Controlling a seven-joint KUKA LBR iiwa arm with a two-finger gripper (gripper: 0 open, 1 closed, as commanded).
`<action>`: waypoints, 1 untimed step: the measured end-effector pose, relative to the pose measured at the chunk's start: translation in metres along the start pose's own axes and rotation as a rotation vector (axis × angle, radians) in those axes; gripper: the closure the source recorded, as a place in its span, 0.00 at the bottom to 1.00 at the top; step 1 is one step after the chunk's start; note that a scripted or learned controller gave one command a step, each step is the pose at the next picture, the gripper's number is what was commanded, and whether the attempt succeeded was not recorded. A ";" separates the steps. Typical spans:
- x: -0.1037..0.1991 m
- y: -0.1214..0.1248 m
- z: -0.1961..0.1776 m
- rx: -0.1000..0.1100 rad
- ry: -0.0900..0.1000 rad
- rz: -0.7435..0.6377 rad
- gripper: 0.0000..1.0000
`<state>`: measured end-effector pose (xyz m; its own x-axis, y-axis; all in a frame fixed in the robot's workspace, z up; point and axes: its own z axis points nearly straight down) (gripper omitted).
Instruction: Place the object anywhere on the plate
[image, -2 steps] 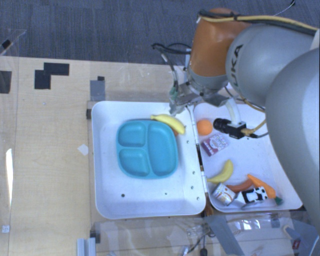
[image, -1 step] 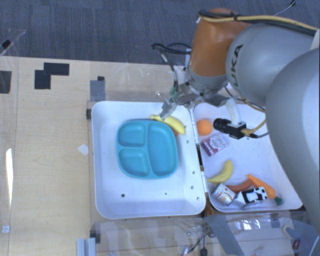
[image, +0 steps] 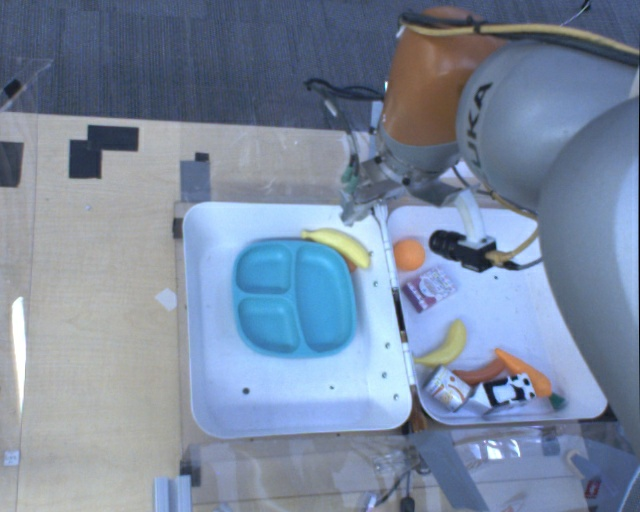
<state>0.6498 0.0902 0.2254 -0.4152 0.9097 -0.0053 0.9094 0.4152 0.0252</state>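
Banana (image: 338, 246) lying across the upper right rim of the blue plate (image: 295, 298), seemingly part on it and part over the floor of the left bin (image: 215, 380); that corner being nearest the arm's reach. Just above its far end, gripper (image: 357, 205), clasp or release impossible to tell. Beyond the divider, right bin (image: 560, 330) with orange (image: 408, 254), second banana (image: 446, 345) and carrot (image: 520, 368).
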 end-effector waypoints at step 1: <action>0.101 0.066 0.029 0.019 0.006 -0.036 1.00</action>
<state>0.6689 0.2099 0.1975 -0.4474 0.8943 -0.0002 0.8943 0.4474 0.0061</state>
